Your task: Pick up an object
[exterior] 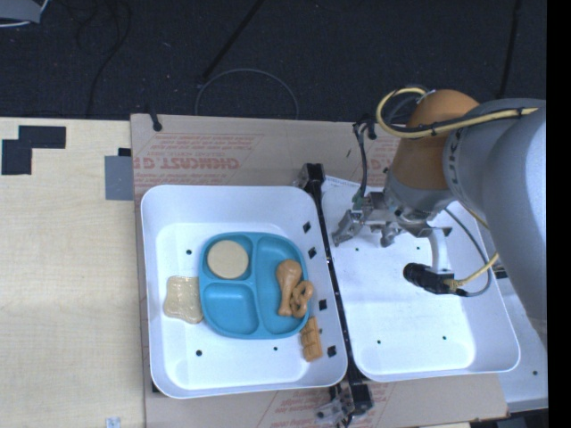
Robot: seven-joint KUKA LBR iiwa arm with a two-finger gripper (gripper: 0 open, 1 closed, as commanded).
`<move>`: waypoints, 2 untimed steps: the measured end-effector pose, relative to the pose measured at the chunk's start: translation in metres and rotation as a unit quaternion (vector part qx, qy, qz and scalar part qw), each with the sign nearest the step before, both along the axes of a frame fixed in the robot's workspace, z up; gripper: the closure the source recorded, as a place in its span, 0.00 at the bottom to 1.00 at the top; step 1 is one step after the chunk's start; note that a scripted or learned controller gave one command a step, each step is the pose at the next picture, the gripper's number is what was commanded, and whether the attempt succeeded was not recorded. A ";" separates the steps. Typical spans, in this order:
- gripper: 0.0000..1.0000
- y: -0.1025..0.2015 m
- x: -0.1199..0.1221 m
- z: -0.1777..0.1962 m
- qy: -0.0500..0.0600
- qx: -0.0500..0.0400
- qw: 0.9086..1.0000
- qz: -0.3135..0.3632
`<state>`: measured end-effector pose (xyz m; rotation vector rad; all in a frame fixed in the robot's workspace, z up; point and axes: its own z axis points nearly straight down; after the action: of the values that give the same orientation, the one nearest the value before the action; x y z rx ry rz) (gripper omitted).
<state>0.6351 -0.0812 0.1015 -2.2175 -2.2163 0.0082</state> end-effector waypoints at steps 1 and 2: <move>1.00 -0.001 0.001 0.013 -0.001 0.000 1.000 -0.002; 1.00 -0.001 0.006 0.076 -0.006 -0.001 1.000 0.000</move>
<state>0.6409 -0.0819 0.1777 -2.2232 -2.2238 -0.0038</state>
